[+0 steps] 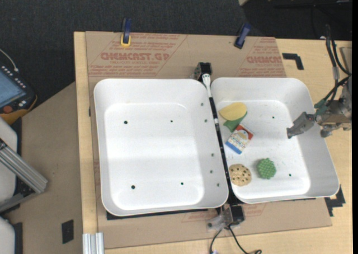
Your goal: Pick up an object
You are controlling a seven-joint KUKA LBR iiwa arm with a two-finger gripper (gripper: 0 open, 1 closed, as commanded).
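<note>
We see a big brown bench [168, 51] with two white bins side by side. The left bin [106, 135] is the larger-looking one and has only small dark dots on its floor. The right bin [279, 93] holds four small things, all on its left side, close to the wall the bins share.

Next in size is our gripper [305, 123]. It pokes in from the right, at the right edge of the right bin, well apart from the things. It has hold of nothing that we can see. It is small and blurry here, so we cannot tell how wide it is open.

Now the things. Farthest is a yellow and green toy [234, 112]. Just nearer is a little blue, white and red packet [239, 139]. Nearest to us are a round green ball [266, 168] and, to its left, a brown cookie [240, 174].

We think the job is only at its start: reaching, with nothing picked yet. Next, we would need to move left across the bin, stop above one thing, and come down. The green ball looks like a good pick, since it sits a bit apart from the others and away from the wall.
</note>
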